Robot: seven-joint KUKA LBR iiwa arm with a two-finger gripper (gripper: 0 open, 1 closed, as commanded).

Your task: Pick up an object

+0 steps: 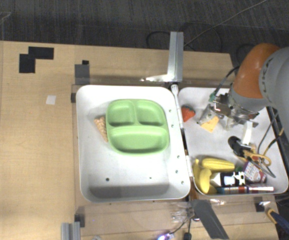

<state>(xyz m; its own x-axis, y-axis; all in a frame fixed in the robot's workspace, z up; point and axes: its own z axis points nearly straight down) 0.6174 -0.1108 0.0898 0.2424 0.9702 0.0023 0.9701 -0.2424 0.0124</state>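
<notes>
— Where is the arm [277, 76]?

— It reaches in from the right, grey with its orange band, and hangs over the upper part of the right bin [284, 181]. The hand [228, 113] sits low over the bin floor, just right of a pale yellow wedge [210, 124].

— Is the hand clenched on anything?

— I cannot tell. It is a cluster of metal parts seen from above, and nothing readable shows whether it grips the wedge or merely sits beside it.

— What else lies in that bin?

— An orange-red piece [188, 114] against the left wall, near the wedge. Along the bottom, a yellow banana-like item [212, 165] with another yellow piece just below it, and beside those a marker [247, 188] lying flat along the lower wall. Near the right side there is a dark-handled tool [238, 145] and a small printed packet [253, 172], close together.

— And the left bin [92, 184]?

— It holds a green divided tray [136, 126], three compartments, lying flat in the upper middle. A tan, speckled piece [101, 128] pokes out from under the tray's left edge, touching it.

— What carries the bins?

— The wooden desk [29, 149], with black marks near its upper left corner. A metal post [176, 54] stands at the top of the seam between the two bins, and cables trail across the dark floor behind.
</notes>
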